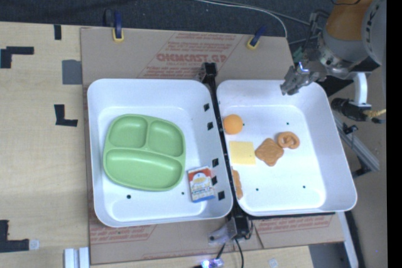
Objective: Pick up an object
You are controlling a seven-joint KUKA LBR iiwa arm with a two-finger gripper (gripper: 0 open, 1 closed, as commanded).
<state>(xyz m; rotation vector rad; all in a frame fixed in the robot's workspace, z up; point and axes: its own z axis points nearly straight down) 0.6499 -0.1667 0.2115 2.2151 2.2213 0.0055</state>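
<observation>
Camera view: I see the gripper (294, 86) over the right bin's (326, 194) far-right corner; can't tell its opening. Orange ball (233, 124), cheese slice (242, 152), toast (269, 152) and pretzel (289, 140) lie mid-bin, well apart from it.

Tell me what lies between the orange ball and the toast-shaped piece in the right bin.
In the camera view, the yellow cheese slice lies between the orange ball and the toast-shaped piece, on the right bin floor.
</observation>
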